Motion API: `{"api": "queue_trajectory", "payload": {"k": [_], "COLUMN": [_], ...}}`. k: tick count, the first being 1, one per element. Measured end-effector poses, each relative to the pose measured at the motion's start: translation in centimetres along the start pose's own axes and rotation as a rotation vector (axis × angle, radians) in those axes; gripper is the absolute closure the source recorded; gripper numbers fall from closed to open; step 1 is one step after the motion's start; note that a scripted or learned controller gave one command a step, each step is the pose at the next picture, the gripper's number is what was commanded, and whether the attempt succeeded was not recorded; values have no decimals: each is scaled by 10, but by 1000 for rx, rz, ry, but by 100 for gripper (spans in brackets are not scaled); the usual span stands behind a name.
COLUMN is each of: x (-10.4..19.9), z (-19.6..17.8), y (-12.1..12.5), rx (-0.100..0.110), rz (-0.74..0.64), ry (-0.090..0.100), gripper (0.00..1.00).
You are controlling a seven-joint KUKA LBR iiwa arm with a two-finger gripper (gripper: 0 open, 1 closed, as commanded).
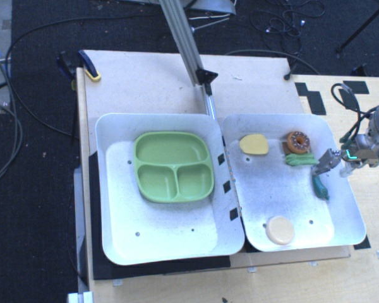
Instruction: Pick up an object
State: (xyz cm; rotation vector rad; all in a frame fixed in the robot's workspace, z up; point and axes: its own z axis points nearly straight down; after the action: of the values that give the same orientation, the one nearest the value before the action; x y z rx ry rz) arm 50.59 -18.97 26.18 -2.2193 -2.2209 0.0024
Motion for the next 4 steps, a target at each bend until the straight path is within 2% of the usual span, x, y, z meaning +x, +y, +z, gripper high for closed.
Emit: {"api": "queue_trajectory", "payload": {"k": [1,4], "x": [0,8], "z": [-1,165], "y": [1,-13], "rx": [-2,1], "rz": [0,1], "ry": [-1,1], "gripper": [0,0]}}
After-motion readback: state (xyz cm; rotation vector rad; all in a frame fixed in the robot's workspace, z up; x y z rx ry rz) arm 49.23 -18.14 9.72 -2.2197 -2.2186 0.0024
